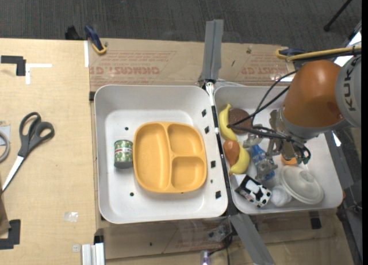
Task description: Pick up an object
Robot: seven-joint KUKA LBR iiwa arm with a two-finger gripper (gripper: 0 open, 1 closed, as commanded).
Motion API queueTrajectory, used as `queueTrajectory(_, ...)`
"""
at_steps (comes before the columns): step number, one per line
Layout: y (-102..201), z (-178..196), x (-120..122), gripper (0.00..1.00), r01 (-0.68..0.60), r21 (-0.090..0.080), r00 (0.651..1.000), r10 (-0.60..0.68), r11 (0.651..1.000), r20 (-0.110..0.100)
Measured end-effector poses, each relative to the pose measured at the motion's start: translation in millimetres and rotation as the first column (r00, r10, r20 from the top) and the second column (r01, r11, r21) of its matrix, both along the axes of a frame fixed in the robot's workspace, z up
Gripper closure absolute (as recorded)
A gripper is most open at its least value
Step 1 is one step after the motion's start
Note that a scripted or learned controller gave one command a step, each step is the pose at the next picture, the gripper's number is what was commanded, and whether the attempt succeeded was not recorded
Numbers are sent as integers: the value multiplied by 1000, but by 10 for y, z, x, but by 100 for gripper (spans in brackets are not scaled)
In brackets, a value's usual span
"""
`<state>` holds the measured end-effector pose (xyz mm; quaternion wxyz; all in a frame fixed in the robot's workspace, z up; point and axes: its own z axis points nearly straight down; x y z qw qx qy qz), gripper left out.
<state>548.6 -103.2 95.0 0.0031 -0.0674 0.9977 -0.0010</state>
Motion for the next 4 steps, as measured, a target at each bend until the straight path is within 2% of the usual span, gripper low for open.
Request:
queueTrajectory(1, 6, 106, 21, 100, -4, -2, 1000, 4, 1000, 6)
queueTrajectory(2, -732, -10, 285, 100, -180, 0, 984, 180, 984, 1)
queueTrajectory(3, -357, 1083, 1085, 100, -210, 0, 978, 210, 978, 2)
queueTrajectory(4, -361, 1076, 1082, 0, -209, 1, 978, 209, 978, 1)
